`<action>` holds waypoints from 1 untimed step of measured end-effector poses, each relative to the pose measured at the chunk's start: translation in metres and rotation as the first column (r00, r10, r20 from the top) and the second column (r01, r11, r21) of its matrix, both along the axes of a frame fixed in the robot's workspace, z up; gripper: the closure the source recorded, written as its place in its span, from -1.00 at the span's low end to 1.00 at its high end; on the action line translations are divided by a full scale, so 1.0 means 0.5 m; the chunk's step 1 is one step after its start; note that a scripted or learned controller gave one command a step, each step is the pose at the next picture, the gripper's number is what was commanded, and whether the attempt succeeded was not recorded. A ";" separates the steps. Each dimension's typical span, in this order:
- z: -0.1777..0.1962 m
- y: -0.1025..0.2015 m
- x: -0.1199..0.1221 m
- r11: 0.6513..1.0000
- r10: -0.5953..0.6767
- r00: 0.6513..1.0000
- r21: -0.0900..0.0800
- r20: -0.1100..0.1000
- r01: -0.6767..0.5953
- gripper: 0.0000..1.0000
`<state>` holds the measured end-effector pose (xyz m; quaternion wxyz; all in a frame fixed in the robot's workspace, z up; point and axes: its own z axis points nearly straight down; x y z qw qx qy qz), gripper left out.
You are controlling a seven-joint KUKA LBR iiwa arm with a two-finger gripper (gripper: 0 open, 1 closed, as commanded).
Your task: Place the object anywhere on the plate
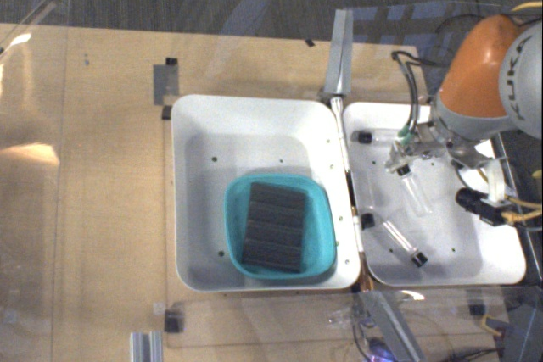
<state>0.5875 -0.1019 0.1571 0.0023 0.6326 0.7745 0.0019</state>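
Observation:
A dark grey ribbed block [274, 226] lies flat on the teal square plate [321, 212], inside the plate's rim. The plate sits in the front right part of the left bin [199, 144]. My gripper [408, 168] hangs over the right bin [501, 254], near its back left part, well to the right of the plate and apart from the block. Nothing shows between its fingers. The grey arm with its orange band [475, 68] reaches in from the upper right.
A clear tube with a black end [402, 240] lies in the front of the right bin. Black cables [479, 203] hang by the wrist on the right. A raised divider [348, 182] separates the two bins.

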 end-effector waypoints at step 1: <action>0.113 0.185 -0.023 0.994 0.109 0.994 0.000 0.003 -0.109 1.00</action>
